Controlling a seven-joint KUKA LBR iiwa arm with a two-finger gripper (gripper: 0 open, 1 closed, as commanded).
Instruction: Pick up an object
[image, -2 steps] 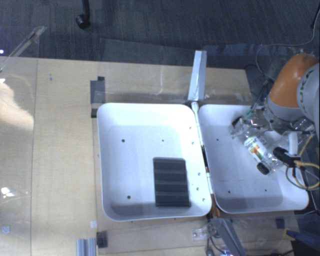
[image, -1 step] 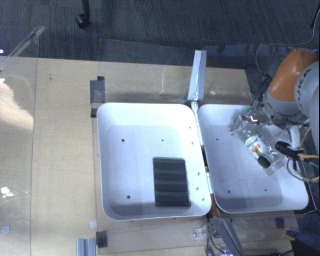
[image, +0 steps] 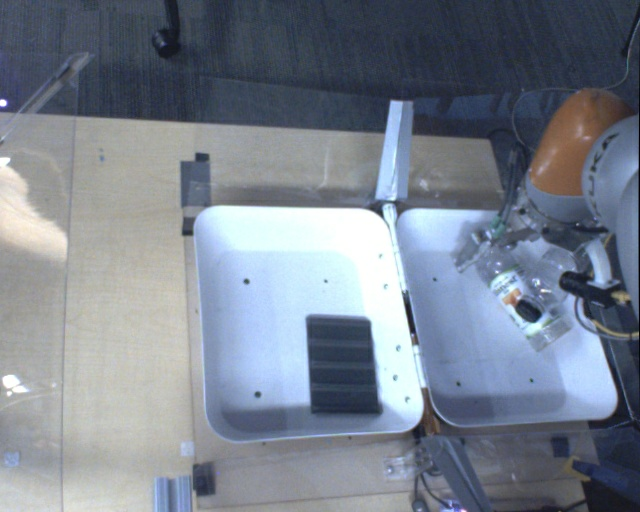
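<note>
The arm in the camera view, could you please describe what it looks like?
The arm has a light grey, rounded casing with a glossy orange band above the wrist. Dark cables run beside it. Its end effector is pale and partly see-through, with thin metallic parts.

The shallow white left bin (image: 230, 300) and the shallow white right bin (image: 450, 400) sit side by side on the pale wooden bench (image: 110, 330). A ridged black rectangular block (image: 342, 365) lies in the left bin, toward its near right corner.
</note>
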